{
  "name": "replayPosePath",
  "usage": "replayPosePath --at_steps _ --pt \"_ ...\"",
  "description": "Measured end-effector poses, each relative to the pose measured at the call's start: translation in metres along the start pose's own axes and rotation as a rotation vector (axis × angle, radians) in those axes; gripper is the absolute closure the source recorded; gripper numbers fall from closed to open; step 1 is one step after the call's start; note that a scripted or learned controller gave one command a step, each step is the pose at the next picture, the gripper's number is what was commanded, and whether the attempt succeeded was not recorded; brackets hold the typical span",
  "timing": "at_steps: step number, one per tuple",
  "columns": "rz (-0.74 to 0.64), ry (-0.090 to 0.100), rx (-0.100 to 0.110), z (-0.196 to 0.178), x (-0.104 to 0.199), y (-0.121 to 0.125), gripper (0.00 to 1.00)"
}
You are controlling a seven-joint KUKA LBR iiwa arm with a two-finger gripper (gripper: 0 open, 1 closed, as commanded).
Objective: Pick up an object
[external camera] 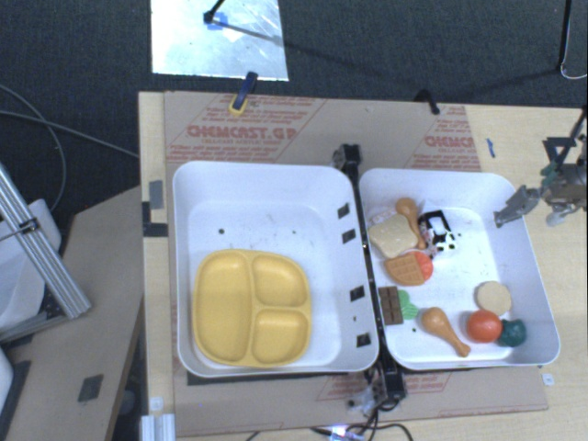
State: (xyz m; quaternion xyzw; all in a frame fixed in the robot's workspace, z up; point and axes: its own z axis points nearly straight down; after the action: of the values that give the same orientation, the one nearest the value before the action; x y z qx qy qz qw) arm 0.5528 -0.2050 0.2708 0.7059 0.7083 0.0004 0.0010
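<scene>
Tool (525, 202) at right bin (537, 274) rim, grip state unclear; 2 bins on cardboard-covered bench (276, 129).

We see even, fairly bright overhead light. Glare whitens both bins (276, 177) and the shiny sheet (218, 26) on the dark floor (386, 26). Shadows stay soft; small details look slightly blurred.

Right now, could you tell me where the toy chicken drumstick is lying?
The drumstick lies in the right bin, near its front edge, between the chocolate bar and the tomato.
</scene>
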Motion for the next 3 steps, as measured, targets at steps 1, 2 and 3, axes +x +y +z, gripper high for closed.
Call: replayPosePath --at_steps 1,2,3 --pt "-0.006 0.008 0.013 0.130 0.074 -0.028 0.00" --pt "-0.005 0.000 -0.002 0.188 0.113 0.035 0.00" --pt "-0.007 0.004 -0.004 0.080 0.177 -0.020 0.00"
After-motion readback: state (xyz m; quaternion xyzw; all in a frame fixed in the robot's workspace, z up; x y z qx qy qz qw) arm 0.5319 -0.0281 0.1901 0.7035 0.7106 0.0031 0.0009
